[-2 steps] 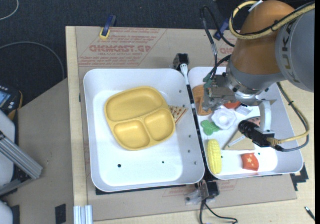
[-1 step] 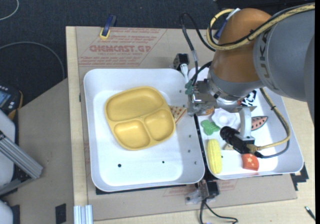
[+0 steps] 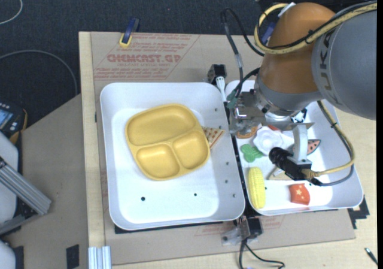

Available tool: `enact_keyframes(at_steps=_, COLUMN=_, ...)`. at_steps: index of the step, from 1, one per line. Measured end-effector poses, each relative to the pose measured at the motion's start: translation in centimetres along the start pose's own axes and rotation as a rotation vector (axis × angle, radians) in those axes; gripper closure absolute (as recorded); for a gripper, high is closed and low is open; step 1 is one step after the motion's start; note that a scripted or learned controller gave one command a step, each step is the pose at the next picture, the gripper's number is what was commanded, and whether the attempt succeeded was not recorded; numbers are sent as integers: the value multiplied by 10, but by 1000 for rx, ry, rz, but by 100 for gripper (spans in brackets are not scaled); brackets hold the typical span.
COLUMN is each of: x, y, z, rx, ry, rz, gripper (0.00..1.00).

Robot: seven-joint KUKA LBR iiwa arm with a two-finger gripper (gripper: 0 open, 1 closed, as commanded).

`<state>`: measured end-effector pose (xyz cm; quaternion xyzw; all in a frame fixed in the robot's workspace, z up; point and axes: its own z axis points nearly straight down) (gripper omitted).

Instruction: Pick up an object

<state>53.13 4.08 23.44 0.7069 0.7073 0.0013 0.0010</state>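
Yellow divided plate (image 3: 167, 141) in left bin (image 3: 114, 112), corn (image 3: 256, 187) in right bin (image 3: 335, 201)

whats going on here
A grey and orange robot arm reaches over the right bin, its end effector low among small toy foods: a corn cob, a green piece and a red piece. The left bin holds a yellow divided plate. I see nothing held.
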Motion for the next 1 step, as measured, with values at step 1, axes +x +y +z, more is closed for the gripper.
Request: enact_keyframes(at_steps=1, x=-8, y=-11, z=5, rx=7, ry=0, rz=2, gripper=100)
